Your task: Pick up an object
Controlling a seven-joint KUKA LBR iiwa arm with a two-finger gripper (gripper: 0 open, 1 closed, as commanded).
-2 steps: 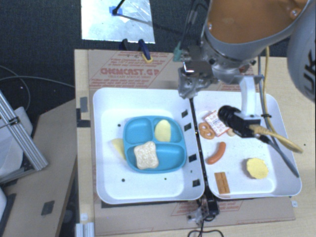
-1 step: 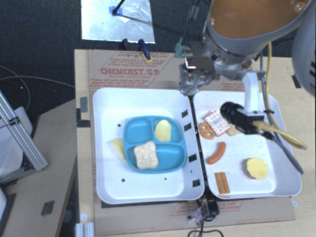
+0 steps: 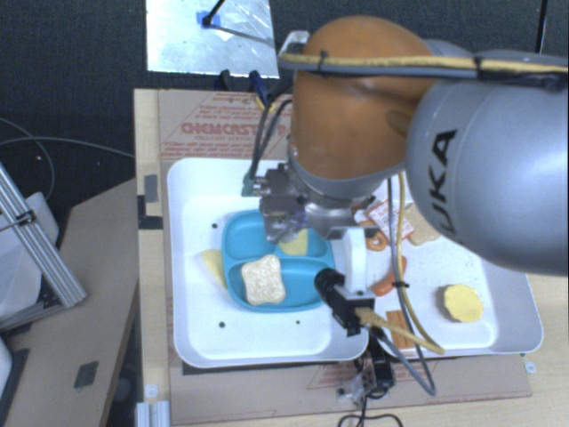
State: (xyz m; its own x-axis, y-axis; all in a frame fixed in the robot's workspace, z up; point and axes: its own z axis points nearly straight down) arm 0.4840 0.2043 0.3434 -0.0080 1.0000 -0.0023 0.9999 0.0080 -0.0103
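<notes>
My gripper [image 3: 286, 225] hangs low over the left bin [image 3: 191, 238], above the far part of a blue divided plate [image 3: 244, 243]; my own wrist hides the tips, so I cannot tell how it is set. Just below it, on the near part of that plate, lies a pale, bumpy cracker-like slice [image 3: 264, 280]. A yellowish piece [image 3: 212, 267] lies beside the plate's left edge. To my right, in the other bin [image 3: 520, 323], sit a round yellow piece [image 3: 462, 303] and some printed packets [image 3: 391, 221]. Both bins rest on brown cardboard [image 3: 213, 123] laid on the bench. Beyond it a shiny metal sheet [image 3: 209, 20] lies on the dark floor, and an aluminium frame [image 3: 36, 247] stands far left.
</notes>
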